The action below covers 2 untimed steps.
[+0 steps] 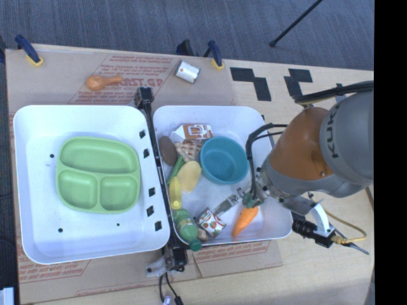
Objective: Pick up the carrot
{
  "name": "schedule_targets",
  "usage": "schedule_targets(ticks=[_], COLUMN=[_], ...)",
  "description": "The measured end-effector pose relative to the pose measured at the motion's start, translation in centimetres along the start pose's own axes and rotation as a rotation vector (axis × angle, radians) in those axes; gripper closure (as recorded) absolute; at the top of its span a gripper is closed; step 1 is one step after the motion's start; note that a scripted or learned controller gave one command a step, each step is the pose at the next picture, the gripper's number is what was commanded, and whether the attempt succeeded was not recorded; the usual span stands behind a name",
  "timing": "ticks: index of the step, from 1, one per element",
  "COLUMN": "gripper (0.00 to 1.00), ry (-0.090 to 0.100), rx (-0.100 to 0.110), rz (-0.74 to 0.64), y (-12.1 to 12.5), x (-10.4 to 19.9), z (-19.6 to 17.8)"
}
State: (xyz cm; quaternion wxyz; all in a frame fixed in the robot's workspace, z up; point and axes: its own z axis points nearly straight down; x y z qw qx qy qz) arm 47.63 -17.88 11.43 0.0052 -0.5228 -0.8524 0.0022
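Observation:
The orange carrot (pixel 245 220) with its green top lies near the front right corner of the right bin (pixel 270 234), pointing toward the bin's front edge. My gripper (pixel 253 196) reaches in from the right and sits right at the carrot's green top, just above the carrot. The arm's orange band and grey wrist cover most of the gripper.
The right bin also holds a blue bowl (pixel 223 159), a yellow piece (pixel 188 176), a brown item (pixel 168 149), a small carton (pixel 210 222), a metal utensil (pixel 226 203) and green toys (pixel 185 227). The left bin holds a green divided tray (pixel 99 174).

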Motion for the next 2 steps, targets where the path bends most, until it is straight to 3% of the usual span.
schedule_targets(ticks=[1,2], gripper=[1.0,1.0], ry=[0.003,0.005], rx=[0.002,0.004], rz=[-0.006,-0.012], y=[0.08,0.17], x=[0.03,0.04], z=[-0.93,-1.86])
